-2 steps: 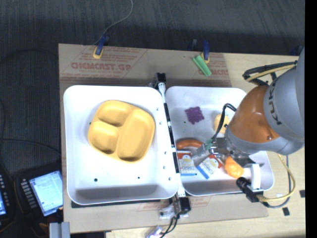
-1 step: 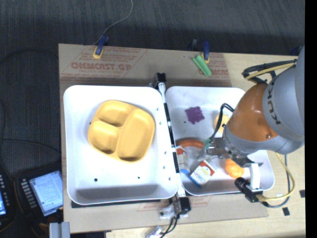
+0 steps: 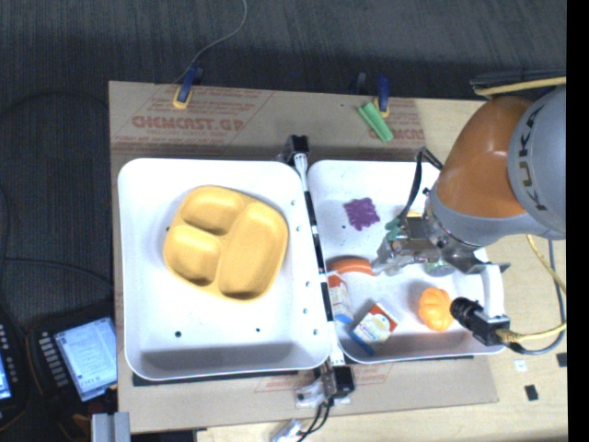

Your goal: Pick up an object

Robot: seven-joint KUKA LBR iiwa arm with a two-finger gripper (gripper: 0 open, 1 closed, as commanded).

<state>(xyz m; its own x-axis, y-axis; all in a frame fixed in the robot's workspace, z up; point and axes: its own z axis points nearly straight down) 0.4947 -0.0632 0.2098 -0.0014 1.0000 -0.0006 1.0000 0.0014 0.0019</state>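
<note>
Orange-capped bottle (image 3: 342, 279) just beside hand (image 3: 394, 251)

The left white bin (image 3: 138, 274) holds a yellow sectioned plate (image 3: 225, 240), while the right white bin (image 3: 322, 191) holds a purple cluster (image 3: 362, 213), an orange fruit (image 3: 434, 307), and a red-and-white carton (image 3: 375, 324).

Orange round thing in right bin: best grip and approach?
Hedged: take the orange round object across its rounded middle, from straight above. It sits apart from the small carton, with bare bin floor on its left; the black fitting crowds its right.
</note>
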